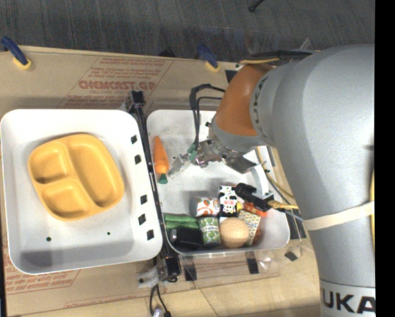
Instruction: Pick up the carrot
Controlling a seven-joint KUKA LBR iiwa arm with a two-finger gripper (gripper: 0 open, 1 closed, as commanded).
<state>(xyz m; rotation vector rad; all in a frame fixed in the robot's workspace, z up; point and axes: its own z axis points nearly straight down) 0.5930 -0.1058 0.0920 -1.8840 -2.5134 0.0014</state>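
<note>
1. A yellow divided plate lies in the left bin, well apart from the work.
2. The carrot lies in the right bin against its left wall, long axis running up-down in view, green end nearest the camera.
3. The gripper sits just right of the carrot, fingers spread and grasping nothing; the carrot is to its left.
4. Toy food packages crowd the near end, clear of the path.

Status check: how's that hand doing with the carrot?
Hand beside carrot, nothing gripped. Carrot lies against right bin's left wall. Nothing between them.
</note>
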